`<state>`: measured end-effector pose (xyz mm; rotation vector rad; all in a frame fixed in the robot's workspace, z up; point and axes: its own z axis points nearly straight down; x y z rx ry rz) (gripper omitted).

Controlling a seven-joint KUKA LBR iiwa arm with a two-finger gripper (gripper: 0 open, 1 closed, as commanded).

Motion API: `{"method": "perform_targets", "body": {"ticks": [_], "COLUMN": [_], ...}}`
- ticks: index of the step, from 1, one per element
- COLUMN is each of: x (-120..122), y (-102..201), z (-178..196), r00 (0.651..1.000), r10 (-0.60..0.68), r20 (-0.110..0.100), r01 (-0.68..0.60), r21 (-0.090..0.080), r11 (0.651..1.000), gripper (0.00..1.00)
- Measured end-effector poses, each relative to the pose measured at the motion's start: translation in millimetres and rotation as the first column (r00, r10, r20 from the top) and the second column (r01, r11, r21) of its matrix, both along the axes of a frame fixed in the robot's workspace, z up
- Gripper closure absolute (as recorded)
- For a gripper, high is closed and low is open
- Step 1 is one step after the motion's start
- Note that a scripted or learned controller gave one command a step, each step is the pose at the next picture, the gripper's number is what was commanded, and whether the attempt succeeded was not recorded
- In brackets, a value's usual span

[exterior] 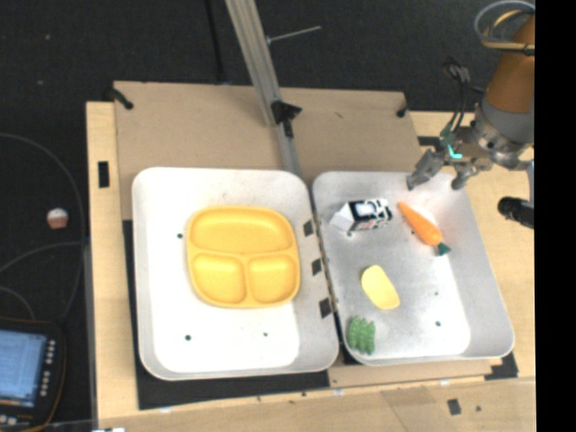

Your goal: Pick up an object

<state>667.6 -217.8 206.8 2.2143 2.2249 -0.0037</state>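
worktop (pixel 225 124): looks like matt, pale brown board, wood or fibreboard, lightly scuffed
left bin (pixel 153 241): smooth white plastic, dull sheen, a few dark specks
right bin (pixel 468 304): same white plastic, faintly greyer, smooth
yellow tray (pixel 241 255): glossy moulded plastic, soft highlights on the dividers
carrot (pixel 421 224): orange, smooth, plastic-looking
yellow lump (pixel 380 288): pale, smooth, slightly shiny
green piece (pixel 361 333): bumpy, rough texture
pole (pixel 256 57): brushed metal, ribbed
gripper (pixel 436 171): grey metal look, matt
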Motion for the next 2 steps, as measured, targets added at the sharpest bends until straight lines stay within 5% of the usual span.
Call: {"method": "perform_targets", "body": {"ticks": [2], "x": [-6.0], "y": [-1.2], "z": [-87.1], "r00": [1.0], "r10": [-0.003], "r20": [0.003], "r01": [0.003], "r21": [0.001], "r11": [1.0], "gripper": [0.0]}}
